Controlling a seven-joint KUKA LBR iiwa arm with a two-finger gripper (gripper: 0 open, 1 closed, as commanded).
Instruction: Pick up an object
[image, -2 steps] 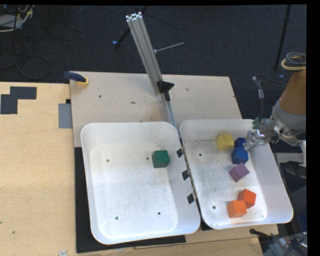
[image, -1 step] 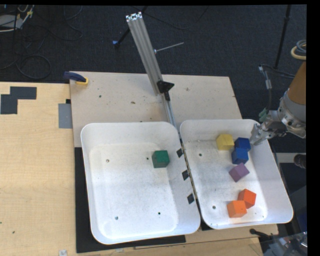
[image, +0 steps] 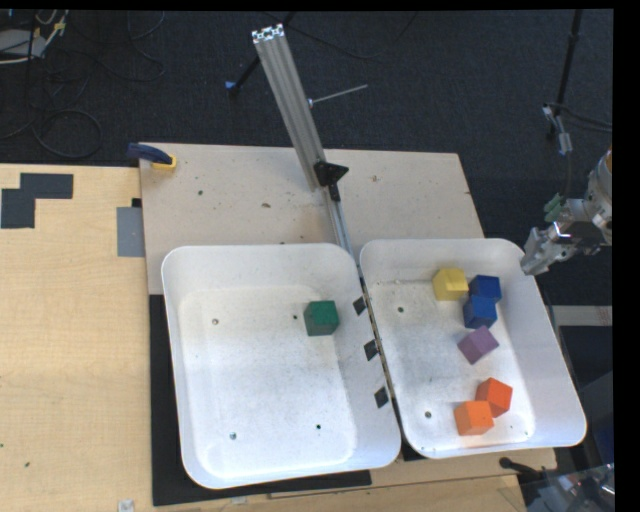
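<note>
I see the gripper at the right edge of the view, just outside the upper right corner of the right bin; it holds nothing, and I cannot tell how it is set. In the right bin lie a yellow cube, two blue cubes touching each other, a purple cube, and two orange cubes near the front. The left bin contains one green cube, near its right wall.

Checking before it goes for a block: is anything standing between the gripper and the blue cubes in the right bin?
Nothing visible does. The gripper sits at the right bin's upper right rim, and the blue cubes lie just inside, with bare bin floor between.
</note>
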